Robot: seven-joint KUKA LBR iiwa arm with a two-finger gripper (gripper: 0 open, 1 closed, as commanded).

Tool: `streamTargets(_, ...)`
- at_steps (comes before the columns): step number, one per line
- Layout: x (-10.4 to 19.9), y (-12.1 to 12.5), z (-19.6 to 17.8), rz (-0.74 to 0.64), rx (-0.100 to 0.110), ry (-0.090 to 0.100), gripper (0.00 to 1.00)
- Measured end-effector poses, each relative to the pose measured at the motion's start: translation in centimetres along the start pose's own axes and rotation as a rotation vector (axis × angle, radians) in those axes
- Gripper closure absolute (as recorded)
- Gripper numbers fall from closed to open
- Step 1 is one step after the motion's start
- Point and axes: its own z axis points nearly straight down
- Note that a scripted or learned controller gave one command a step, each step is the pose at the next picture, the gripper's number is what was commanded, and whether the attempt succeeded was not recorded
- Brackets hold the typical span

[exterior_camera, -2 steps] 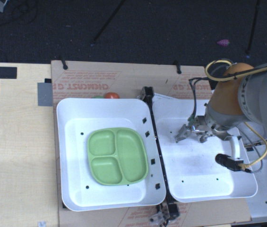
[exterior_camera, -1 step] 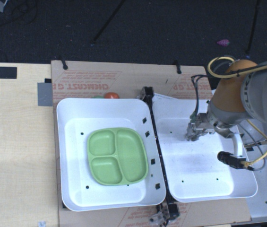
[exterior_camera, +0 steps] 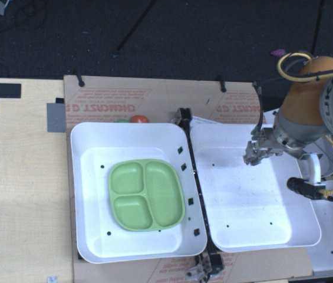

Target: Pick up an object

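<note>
Camera view: two white bins sit side by side on a cardboard sheet w/ red print, which lies on a pale wood bench.

The bin at the 9 o'clock side holds the one thing to pick, a green plate w/ three compartments. It lies flat at approx. the ctr of that bin's floor, a bit toward 3 o'clock. Its long compartment is at the plate's 3 o'clock side & the two small ones are at its 9 o'clock side. The plate's edge is near the bin's 3 o'clock wall but apart from it.

A black strip w/ clips runs btwn the two bins, from 12 to 6 o'clock.

The arm comes in from 3 o'clock, w/ its orange band uppermost. The gripper is over the bin at the 3 o'clock side, at the 12 o'clock part of that bin's floor. It is well apart from the plate, btwn 2 and 3 o'clock from it, on the other side of the strip. Can't tell if the gripper is spread or pressed together: it's small & seen against the arm's own grey parts. Nothing is seen held in it.

Just outside the plate bin's 12 o'clock rim, a small round red thing sits on the cardboard, its lower part hidden by the rim.

At 12 o'clock beyond the bench the floor is dark, w/ thin cables across it.
</note>
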Motion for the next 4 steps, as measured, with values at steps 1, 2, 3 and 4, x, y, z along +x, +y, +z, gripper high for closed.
streamTargets(1,-0.8,0.2,-6.2,-0.002,-0.001,0.000,1.00)
streamTargets(2,-0.8,0.1,-5.0,-0.001,0.007,0.001,1.00)
streamTargets(3,4.1,-1.0,-4.2,-0.008,0.008,0.004,1.00)
streamTargets(4,8.9,-3.1,-5.5,-0.009,0.007,0.004,1.00)
